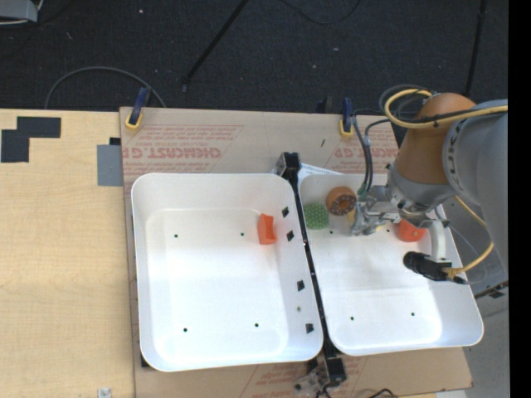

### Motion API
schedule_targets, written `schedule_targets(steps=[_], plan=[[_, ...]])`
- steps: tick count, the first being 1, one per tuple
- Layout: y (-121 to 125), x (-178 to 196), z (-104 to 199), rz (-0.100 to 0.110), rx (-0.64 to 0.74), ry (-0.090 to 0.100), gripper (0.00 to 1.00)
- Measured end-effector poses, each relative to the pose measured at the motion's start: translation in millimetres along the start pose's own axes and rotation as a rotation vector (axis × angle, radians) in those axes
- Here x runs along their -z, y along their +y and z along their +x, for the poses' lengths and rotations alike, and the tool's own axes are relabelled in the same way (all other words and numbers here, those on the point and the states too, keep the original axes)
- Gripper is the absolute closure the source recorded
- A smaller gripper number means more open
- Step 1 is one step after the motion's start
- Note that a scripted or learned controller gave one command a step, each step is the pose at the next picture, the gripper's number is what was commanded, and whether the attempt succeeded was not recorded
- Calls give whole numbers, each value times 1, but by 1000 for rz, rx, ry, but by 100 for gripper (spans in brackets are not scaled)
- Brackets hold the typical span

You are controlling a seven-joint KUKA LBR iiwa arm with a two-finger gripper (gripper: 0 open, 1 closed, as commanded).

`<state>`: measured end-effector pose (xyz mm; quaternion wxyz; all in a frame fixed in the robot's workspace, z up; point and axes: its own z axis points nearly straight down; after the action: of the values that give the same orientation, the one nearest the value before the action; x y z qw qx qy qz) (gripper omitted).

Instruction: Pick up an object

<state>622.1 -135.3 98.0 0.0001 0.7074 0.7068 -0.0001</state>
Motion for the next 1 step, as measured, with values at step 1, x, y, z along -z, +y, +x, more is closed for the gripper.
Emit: schedule_targets(steps=[1], plan=[[-1,62,2,-5,1,0,100]])
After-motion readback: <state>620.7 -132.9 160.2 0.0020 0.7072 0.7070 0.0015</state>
